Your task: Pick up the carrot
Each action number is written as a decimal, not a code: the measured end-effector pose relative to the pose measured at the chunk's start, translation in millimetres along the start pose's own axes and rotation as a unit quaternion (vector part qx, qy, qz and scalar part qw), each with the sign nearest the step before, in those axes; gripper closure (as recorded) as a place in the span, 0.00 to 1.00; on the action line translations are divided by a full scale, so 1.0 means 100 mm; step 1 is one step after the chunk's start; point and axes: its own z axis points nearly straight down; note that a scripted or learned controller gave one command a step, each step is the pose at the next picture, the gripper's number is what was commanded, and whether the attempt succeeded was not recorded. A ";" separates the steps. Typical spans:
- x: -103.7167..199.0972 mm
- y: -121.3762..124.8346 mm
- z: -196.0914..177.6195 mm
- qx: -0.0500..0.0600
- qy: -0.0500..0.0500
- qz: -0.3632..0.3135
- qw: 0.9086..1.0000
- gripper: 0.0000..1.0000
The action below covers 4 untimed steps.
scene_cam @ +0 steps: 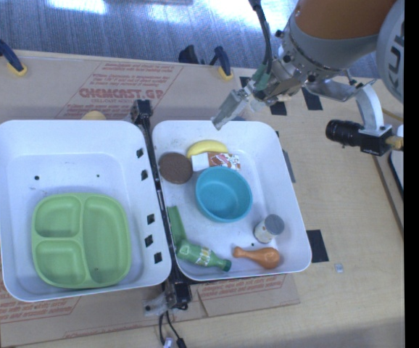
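The carrot [257,255] is an orange piece, thin at its left end and thick at its right. It lies near the front right corner of the right bin [291,194]. My gripper [220,121] hangs over the far rim of that bin, pointing down and to the left, just behind a yellow banana [206,148]. The carrot is far from the gripper, across the bin, with a blue bowl [224,193] between them. Nothing shows in the gripper.
In the right bin there are also a brown round disc [175,167], a red and white packet [228,161], a small grey can [269,228], a green bottle [203,256] and a green stick [175,223]. A green divided plate [82,239] lies in the left bin [21,151].
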 end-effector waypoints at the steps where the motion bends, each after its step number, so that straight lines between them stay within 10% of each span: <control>1: -0.03 0.35 0.65 0.005 0.002 0.201 0.980 0.00; 2: -0.29 0.70 1.23 0.007 0.002 0.327 0.945 0.00; 4: -0.09 0.95 0.04 0.001 0.002 0.483 0.876 0.00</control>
